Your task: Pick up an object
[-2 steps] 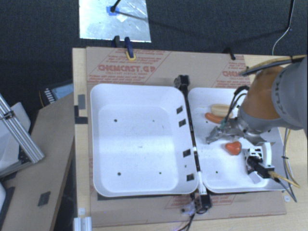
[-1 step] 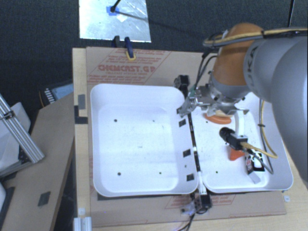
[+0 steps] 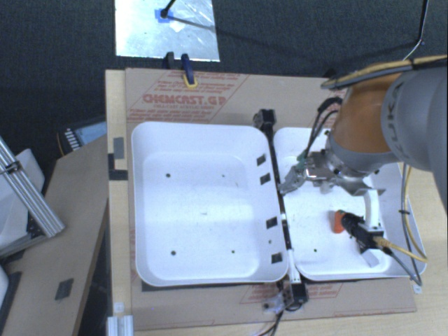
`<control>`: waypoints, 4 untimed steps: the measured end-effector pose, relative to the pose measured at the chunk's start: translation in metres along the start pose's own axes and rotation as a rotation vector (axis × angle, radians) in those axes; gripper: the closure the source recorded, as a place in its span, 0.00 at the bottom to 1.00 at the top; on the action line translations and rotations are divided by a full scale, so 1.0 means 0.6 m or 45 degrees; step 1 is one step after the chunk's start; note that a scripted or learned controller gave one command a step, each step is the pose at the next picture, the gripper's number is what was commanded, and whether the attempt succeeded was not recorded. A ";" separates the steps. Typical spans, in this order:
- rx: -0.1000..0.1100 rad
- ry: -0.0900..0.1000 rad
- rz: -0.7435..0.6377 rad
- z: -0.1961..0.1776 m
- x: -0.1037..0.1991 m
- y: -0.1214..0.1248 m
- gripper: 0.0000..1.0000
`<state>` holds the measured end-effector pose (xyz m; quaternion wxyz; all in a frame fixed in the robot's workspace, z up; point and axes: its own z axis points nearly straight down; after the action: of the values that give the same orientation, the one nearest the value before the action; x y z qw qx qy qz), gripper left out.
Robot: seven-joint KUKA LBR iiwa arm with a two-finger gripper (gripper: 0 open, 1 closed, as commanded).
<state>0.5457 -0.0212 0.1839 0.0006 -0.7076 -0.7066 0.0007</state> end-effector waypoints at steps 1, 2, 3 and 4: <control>-0.007 0.004 -0.016 -0.001 0.108 0.047 0.00; -0.005 -0.001 0.000 -0.058 0.041 -0.027 0.00; -0.008 0.001 -0.008 -0.119 0.050 -0.038 0.00; -0.007 0.001 -0.009 -0.107 0.074 0.013 0.00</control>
<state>0.5538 0.0232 0.2481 -0.0011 -0.7052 -0.7090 -0.0013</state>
